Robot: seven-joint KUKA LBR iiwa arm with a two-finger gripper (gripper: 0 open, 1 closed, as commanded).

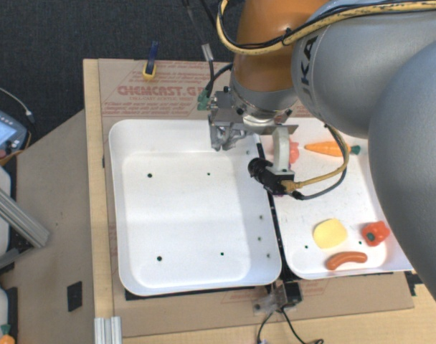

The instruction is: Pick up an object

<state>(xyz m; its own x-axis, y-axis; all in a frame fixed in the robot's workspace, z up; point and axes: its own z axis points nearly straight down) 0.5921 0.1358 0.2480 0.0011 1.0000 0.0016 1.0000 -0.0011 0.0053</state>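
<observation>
Dark speckled carpet fills the top of the frame, and sitting on it is a brown cardboard-looking board with red print across it, plus a little blue and yellow clamp pinned at its upper edge. Two shallow white bins sit side by side on that board. Left bin takes up the middle of the frame, with a few small dark dots on its floor. Right bin is partly covered by the big grey arm coming in from the upper right, orange band and all.

Gripper hangs near the top center of the frame, right over the far rim of the left bin, close to the seam between the two bins. Honestly I cannot tell from this angle how its tips stand, and I can't see anything between them either. A black cable connector dangles just below it, with a yellowish cable looping off toward the right.

All the toy food is over in the right bin: an orange carrot near the upper part, something pinkish peeking out beside the white bracket just left of it, a yellow piece lower down, a red tomato-ish thing to its right by the arm, and a reddish-orange sausage along the near rim. All of them are apart from the gripper.
</observation>
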